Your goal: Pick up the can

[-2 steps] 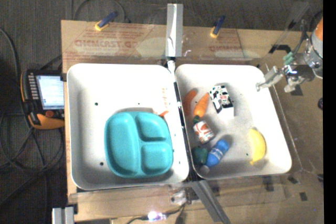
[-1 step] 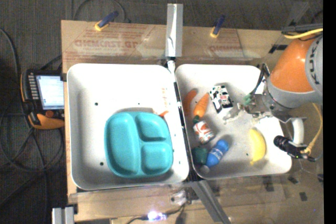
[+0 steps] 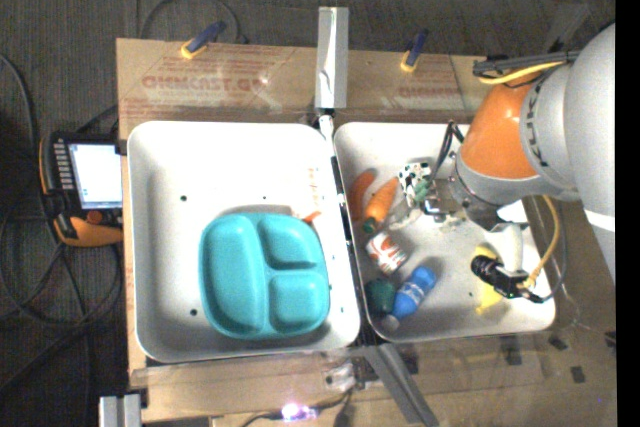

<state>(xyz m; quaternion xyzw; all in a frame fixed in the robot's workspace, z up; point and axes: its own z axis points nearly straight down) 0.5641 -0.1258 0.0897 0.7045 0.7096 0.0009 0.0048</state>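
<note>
— Starting with the surface: what lies under the bins?
— Brown cardboard [image 3: 230, 80] covers the bench, pinned at its far edge by two clamps [image 3: 203, 39]. Dark carpet [image 3: 90, 5] with loose cables surrounds it. A handheld pendant [image 3: 85, 180] with a lit screen sits just left of the left bin [image 3: 170, 175].
— What is in the bins?
— A teal divided plate [image 3: 265, 275] fills much of the left one. In the right bin [image 3: 455, 315] the can [image 3: 386, 252] lies tilted near the left wall. An orange carrot-like thing [image 3: 380, 200] is on its far side, and a blue bottle [image 3: 415, 287] and a dark green thing [image 3: 380, 296] are on its near side.
— And the gripper?
— The gripper [image 3: 425, 193] sits over the bin's far middle, just right of the carrot and apart from the can. Glare and crowded metal blur it, so I cannot tell whether it is released or clenched.
— Anything cut off?
— The arm [image 3: 510, 140] hides the bin's far right corner and runs out of frame at the right. A yellow thing [image 3: 490, 300] at the near right is half covered and hard to name.
</note>
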